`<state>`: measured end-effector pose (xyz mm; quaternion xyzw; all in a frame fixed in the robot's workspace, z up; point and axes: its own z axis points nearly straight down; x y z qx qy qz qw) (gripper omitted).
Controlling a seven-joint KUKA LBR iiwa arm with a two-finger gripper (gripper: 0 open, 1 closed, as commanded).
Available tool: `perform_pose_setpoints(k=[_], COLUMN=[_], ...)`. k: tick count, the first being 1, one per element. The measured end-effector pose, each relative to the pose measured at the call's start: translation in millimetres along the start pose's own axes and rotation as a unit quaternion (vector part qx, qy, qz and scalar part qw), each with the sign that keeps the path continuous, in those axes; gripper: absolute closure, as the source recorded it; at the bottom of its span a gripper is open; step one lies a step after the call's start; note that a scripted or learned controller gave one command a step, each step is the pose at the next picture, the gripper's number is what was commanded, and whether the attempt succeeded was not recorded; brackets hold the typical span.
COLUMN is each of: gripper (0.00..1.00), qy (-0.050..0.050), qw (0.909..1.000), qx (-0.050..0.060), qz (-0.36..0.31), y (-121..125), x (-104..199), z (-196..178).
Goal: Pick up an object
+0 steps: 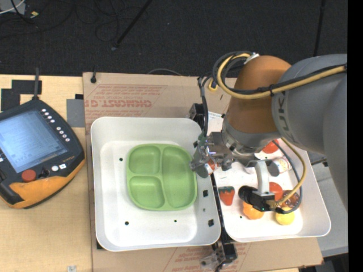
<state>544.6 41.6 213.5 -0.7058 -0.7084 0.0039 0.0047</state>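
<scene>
Several small toys crowd the right bin (317,222): an orange one (252,210) and a yellow one (285,217) at five o'clock. The gripper (218,162) hovers at the bins' dividing wall; jaw state untellable. Descending here, it could strike that wall or snag the green tray (160,176).

Two white bins (108,152) sit side by side. The left one holds one green divided plate (161,176). The right bin (317,222) holds several small orange, red and yellow items, partly hidden, so their count is unclear. One pendant (34,152) lies left.
</scene>
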Motion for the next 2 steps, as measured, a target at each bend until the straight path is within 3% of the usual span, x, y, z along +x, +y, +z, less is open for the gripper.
perform_pose_setpoints(k=[1, 2], gripper=[1.0, 1.0], qy=[0.0, -0.001], qw=[1.0, 1.0], qx=[-0.002, 0.0], qz=[-0.001, 0.002], y=[-14, -17], x=[49, 58], z=[-18, 0])
